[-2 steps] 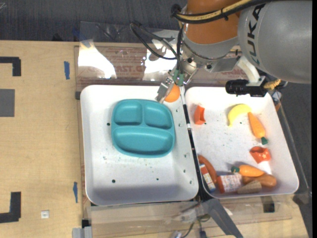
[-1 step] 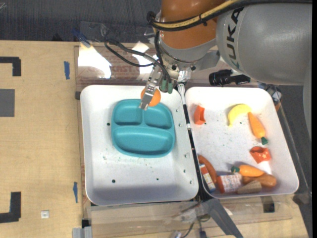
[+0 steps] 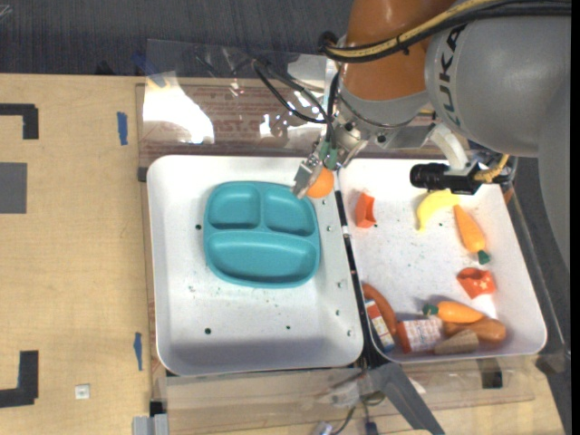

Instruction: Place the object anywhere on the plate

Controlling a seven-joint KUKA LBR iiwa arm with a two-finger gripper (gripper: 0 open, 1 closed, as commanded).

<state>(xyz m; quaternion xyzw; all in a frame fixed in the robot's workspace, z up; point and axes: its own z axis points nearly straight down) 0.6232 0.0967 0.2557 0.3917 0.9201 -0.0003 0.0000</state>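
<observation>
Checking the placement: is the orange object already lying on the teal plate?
No, the orange object sits at the gripper, above the plate's upper right corner.

plate in left bin; toy foods in right bin

Arm cut off by the top and right edges. Tool too small to tell its fingers apart; small orange object at its tip, partly covered, contact unclear. Upper end of banana hidden behind black part. Label of bottle too blurred to read.
</observation>
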